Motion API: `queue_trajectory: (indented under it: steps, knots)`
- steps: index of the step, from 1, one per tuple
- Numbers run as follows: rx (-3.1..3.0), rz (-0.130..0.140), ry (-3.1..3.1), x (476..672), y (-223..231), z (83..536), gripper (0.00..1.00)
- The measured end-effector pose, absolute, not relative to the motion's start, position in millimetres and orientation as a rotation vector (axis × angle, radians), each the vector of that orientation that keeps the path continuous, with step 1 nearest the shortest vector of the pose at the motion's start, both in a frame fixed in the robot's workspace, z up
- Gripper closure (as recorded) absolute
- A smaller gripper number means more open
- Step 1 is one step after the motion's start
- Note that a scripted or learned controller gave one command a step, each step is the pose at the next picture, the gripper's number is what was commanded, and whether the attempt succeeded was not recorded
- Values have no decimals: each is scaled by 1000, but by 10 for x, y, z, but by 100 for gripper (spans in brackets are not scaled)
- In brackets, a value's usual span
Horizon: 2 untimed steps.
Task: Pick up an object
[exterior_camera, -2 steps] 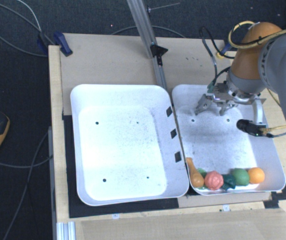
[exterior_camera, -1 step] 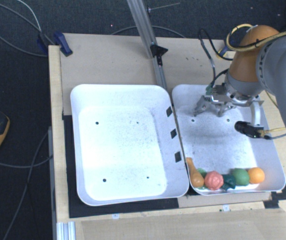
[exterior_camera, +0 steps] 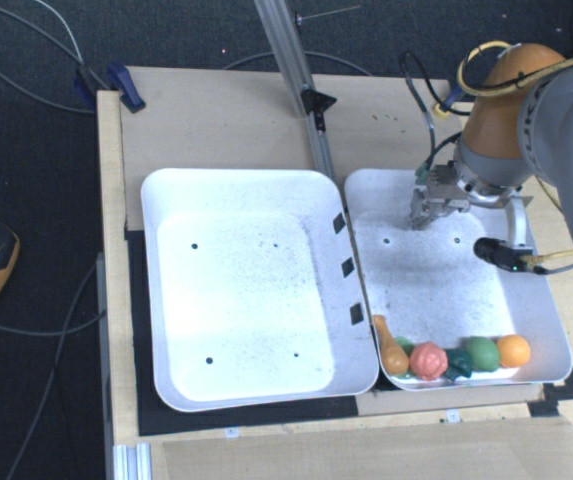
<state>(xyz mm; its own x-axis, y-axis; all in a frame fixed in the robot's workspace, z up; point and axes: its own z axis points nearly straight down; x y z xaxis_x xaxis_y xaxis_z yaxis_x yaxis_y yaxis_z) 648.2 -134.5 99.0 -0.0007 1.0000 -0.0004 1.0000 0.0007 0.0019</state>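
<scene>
Toys [exterior_camera: 456,356] line the right bin's [exterior_camera: 436,278] near wall, well apart from claw [exterior_camera: 426,211].

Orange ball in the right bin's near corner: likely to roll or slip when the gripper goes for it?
Probably yes. The orange ball looks round and smooth, so it may roll if nudged. It rests by the right bin wall, next to the green object, which may limit rolling but crowd the gripper. Looks small, likely light.
</scene>
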Motion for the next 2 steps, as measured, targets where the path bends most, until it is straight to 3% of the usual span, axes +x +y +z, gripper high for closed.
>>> queue_trajectory:
  steps: [2]
  knots:
    - [2218, 5, 2219, 6486, -1320, 2158, 100]
